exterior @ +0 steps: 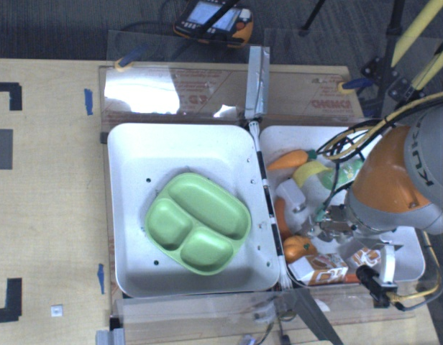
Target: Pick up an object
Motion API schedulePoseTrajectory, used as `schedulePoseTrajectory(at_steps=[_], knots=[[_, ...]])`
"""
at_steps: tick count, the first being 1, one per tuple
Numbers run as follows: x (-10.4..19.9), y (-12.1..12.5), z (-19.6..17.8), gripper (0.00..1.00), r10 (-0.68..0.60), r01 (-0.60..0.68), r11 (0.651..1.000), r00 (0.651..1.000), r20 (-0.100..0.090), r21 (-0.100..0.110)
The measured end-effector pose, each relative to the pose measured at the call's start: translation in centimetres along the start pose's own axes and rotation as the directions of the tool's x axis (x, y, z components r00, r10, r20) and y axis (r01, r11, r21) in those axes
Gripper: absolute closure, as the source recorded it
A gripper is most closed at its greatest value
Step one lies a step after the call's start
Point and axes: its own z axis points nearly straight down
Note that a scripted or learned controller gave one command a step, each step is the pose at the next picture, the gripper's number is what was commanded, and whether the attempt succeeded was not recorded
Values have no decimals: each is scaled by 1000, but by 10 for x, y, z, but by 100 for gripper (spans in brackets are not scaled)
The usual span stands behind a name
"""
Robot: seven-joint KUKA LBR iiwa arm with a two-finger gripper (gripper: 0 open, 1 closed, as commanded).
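My gripper [328, 227] is low inside the right bin [416, 261], reaching down among a pile of toy foods. An orange carrot [288, 159] lies at the bin's far left. A pale yellow-green item [313, 174] sits just below the carrot. A white piece [290, 192] is beside it. A small orange fruit [295, 248] and a white-and-orange carton [321, 270] lie at the near side, just left of and below the gripper. The arm's orange band [383, 175] hides the middle of the bin.
The left bin [128, 192] holds a green divided plate [198, 222] near its middle. A metal divider [258, 85] stands behind the bins. Cables loop above the wrist. A handheld pendant [211, 19] lies on the floor beyond the bench.
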Motion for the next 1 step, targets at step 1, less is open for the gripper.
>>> schedulePoseTrajectory(at_steps=[1], knots=[[-11,0,-11,0,-383,383,924,924,-1,4]])
